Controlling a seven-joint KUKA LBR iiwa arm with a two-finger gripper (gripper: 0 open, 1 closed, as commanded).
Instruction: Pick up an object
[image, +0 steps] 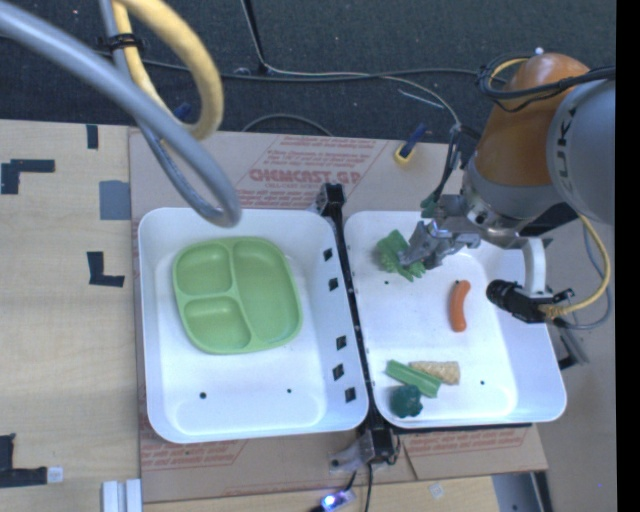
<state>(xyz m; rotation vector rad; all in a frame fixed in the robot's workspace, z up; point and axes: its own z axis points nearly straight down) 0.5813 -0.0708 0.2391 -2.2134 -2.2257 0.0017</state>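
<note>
My gripper (413, 259) hangs over the upper left part of the right bin (500, 400), reaching in from the right. Its tip overlaps a green leafy toy (391, 249), which shows to its left and just below it. Whether the toy is gripped is hidden by the gripper body. Further right in the same bin lies an orange sausage-shaped toy (458, 305). Near the bin's front lie a light green stick (412, 377), a tan piece (441, 372) touching it, and a dark green lump (405, 402).
The left bin (250, 410) holds a green divided plate (237, 295). A grey hose (170, 150) and a yellow hose (200, 70) arc over the upper left. A black divider (345, 320) separates the bins. A black cable fitting (515, 298) hangs off the arm at the right.
</note>
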